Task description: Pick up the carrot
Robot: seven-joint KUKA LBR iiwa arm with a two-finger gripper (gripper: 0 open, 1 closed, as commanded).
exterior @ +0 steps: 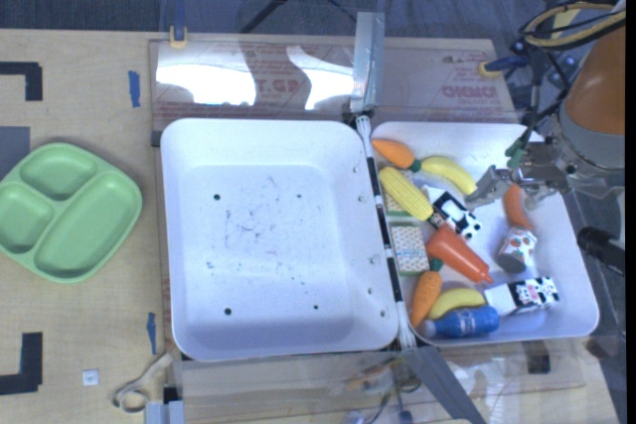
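while the arm is reaching in from the right over the right bin (pixel 581 298), the gripper (pixel 514 186) is hanging near that bin's upper right, w/ an orange item (pixel 514 207) lying just under or beside it; can't tell if that's held or just resting on the bin floor, and can't tell whether the hand is released or clenched. the task's thing is sitting elsewhere: i'm reading the carrot (pixel 459 254) as the fat orange cone near the bin's middle, tilted, wide end toward lower right, w/ a smaller orange carrot-like piece (pixel 425 296) below it by the divider. around it are lying corn (pixel 404 193), a yellow banana (pixel 446 174), a blue bottle (pixel 465 321) and cow-print blocks (pixel 535 292), all crowded close. the left bin (pixel 184 149) is sitting beside it, a green tray (pixel 68 211) well apart on the bench. judging by this, the step in hand is approach, not grasp. next move is calling for shifting left and down toward the cone, lining fingers across its narrow width, avoiding the neighbours touching it.
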